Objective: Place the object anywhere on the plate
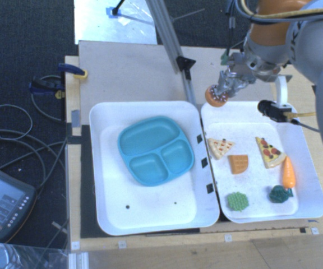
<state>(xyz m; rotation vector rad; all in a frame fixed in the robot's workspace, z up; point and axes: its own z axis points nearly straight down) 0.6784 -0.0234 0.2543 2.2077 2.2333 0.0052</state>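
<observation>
The grey arm (313, 32) reaches in from the right, its orange band above the wrist, and the pincer (221, 91) points down at the far left corner of the right bin (313, 167). Its fingers are drawn narrow around the top of a small round orange toy (213, 97), which sits between them and shows against the bare bench just past that bin's far rim; whether the toy touches the bench or hangs above it cannot be told. The blue plate (156, 150), with three compartments, lies in the left bin (150, 212), well apart from the toy and with nothing on it. Inside the right bin, a pale triangular wedge (220, 147) lies near the left wall, with an orange block (239, 163) just beside it. A pizza slice (270, 152) lies toward the right wall, an orange carrot (288, 172) just beside it, and dark green broccoli (280, 194) near the carrot's nearer end. A round, bumpy, lighter green piece (238, 201) lies at the near edge.
</observation>
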